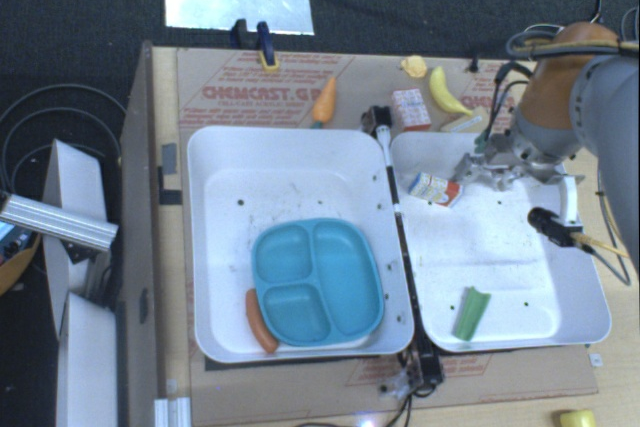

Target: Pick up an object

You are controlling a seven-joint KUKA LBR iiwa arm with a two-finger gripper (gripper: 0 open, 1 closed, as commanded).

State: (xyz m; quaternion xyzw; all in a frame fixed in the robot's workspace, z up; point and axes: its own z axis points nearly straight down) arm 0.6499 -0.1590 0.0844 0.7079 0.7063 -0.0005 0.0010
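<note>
In the right bin a small white, red and blue carton lies near the back left corner. A green block rests near that bin's front wall. My gripper hangs low over the back of the right bin, just right of the carton and apart from the green block. The grey arm with its orange band comes in from the right behind it. Nothing shows held in the gripper.
The left bin holds a blue divided plate and an orange sausage at its front left. Behind the bins on the cardboard lie a carrot, a small box and a banana. A black part juts beside the arm.
</note>
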